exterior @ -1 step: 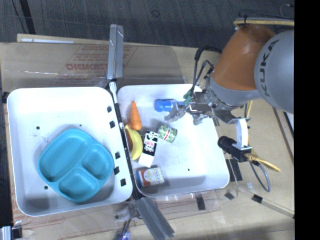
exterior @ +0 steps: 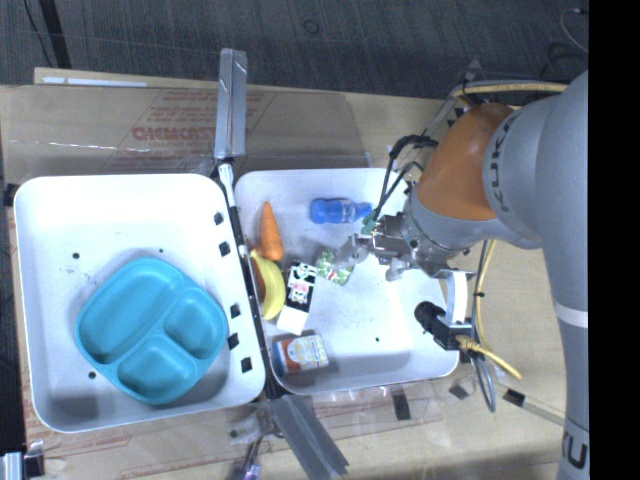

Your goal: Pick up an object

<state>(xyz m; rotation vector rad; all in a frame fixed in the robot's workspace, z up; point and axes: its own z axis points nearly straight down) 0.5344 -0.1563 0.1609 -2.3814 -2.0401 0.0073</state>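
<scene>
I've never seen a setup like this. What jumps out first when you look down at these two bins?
The bright blue divided plate lying alone in the left bin catches the eye first. Next comes the big grey arm with its orange band, reaching in over the right bin, where a carrot, banana and blue bottle cluster near the divider.

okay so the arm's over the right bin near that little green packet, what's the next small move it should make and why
Probably a short descent onto the green packet. The gripper sits at the packet's edge in the right bin, and nothing shows between its fingers. The blue bottle and the carrot lie farther off.
</scene>
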